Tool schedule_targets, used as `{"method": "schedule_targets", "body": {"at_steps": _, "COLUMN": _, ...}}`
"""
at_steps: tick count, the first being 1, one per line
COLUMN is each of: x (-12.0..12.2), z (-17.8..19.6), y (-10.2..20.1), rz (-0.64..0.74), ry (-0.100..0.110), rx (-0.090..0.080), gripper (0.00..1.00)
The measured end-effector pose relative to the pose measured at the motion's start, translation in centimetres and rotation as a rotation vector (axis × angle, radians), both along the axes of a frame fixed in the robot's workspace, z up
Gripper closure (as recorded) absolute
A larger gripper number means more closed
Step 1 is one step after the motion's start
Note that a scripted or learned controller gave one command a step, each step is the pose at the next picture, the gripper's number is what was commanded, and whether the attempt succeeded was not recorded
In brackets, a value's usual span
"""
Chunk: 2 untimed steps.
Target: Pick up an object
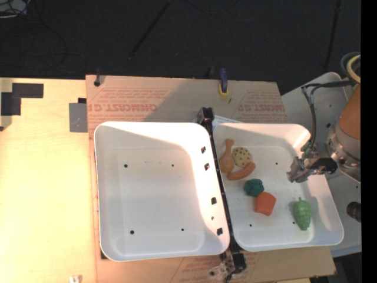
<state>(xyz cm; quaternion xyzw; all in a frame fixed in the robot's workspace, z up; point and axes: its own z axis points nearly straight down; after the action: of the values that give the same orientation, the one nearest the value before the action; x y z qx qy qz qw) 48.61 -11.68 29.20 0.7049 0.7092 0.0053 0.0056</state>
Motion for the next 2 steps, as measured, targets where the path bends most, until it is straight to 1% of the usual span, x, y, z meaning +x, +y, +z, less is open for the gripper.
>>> {"method": "schedule_targets", "body": {"at_steps": 1, "x": -1.4, "z": -14.4, "y": -5.2, "rz": -0.011, "ry": 0.030, "rx": 0.002, "gripper": 1.00}}
{"method": "schedule_targets", "body": {"at_steps": 2, "x": -0.8, "z": -0.7, "y": 2.3, "rz": 0.003, "ry": 0.004, "rx": 0.002, "gripper": 1.00}}
